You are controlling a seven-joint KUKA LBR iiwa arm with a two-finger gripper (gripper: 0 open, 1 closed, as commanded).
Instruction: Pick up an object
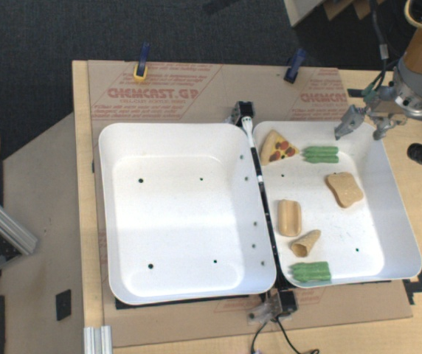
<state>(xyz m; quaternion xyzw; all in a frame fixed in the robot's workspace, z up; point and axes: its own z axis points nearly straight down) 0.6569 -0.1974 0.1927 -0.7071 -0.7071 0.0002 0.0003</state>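
The hand (364, 125) hangs spread and empty at the right bin's (399, 231) far edge. Nearest below-left lies the green pod (320, 153), seemingly flat; straddle its narrow width before closing.

Both white bins, the left bin (174, 212) and the right bin (373, 227), look like smooth moulded plastic with a faint sheen. They rest on a matt brown cardboard sheet (196, 87) printed in red, over pale, wood-like bench board (45, 198). The gripper (366, 124) at the upper right looks like dull grey metal
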